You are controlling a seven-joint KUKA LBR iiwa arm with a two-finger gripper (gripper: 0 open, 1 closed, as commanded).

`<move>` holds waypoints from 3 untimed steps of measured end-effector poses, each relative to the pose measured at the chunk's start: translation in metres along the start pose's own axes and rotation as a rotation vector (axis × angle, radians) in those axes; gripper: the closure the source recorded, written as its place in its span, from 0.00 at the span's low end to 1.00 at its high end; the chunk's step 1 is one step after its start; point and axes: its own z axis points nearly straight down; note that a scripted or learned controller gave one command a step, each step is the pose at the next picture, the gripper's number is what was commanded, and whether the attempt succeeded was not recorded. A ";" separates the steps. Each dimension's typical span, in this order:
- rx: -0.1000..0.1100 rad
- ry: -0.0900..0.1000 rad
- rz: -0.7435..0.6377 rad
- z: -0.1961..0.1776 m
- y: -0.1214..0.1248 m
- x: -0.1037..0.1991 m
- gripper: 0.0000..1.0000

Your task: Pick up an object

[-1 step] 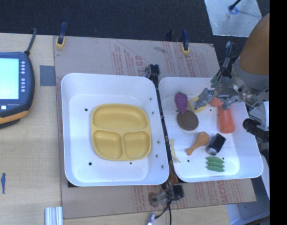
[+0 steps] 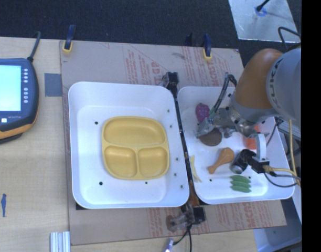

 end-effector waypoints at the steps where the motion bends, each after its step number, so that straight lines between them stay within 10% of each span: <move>1: -0.003 0.000 0.000 -0.001 0.019 0.011 0.00; 2: -0.003 0.001 0.001 -0.002 0.069 -0.002 0.00; 3: -0.001 0.000 0.001 -0.001 0.021 -0.008 0.00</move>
